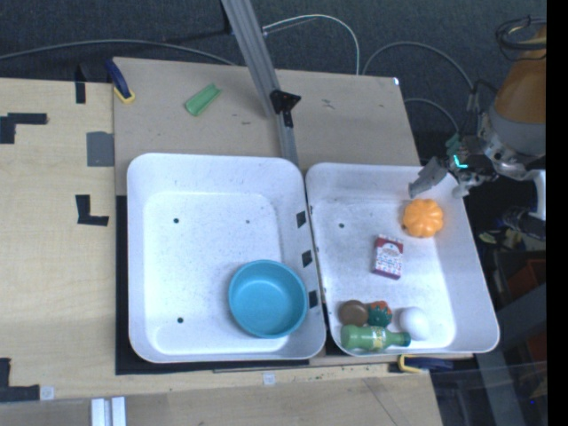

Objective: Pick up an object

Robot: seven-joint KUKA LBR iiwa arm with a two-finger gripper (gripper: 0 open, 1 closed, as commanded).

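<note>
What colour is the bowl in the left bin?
The bowl is blue, seen clearly in the camera view.

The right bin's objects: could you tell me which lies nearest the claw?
The round orange fruit, just below the claw; the small red carton lies farther down.

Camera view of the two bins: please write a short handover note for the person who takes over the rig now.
Pincer: above the upper right corner of the right bin, just above the orange ball. I see nothing held between its fingers; open or shut cannot be told.
Right bin: orange ball near the top; small red carton in the middle; at the bottom edge a brown piece, a green bottle and a white egg-like object, close together.
Left bin: blue bowl at its lower right.
Done: nothing picked up yet.
Left: grasp and lift one object; the orange ball is nearest.
</note>
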